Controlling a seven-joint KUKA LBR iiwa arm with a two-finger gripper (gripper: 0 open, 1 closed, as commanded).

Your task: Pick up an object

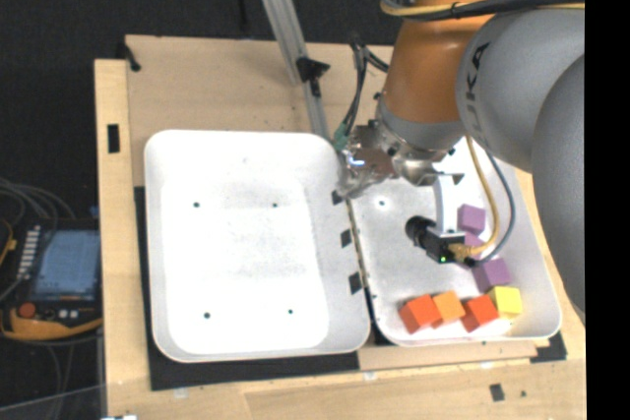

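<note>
Currently my gripper (369,167) hovers over the right bin's (546,305) upper left corner; its opening I cannot tell. Coloured blocks (458,310) lie near the front edge, so reaching them comes next.

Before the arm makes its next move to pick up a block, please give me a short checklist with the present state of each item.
1. Blocks are in the right bin, near its front edge: ok.
2. Orange block is unobstructed from above: ok.
3. Gripper is above a block: not ok, it hangs near the rim between the two bins.
4. Gripper is free to grasp: cannot tell.
5. Purple block is clear of the cable: not ok.
</note>
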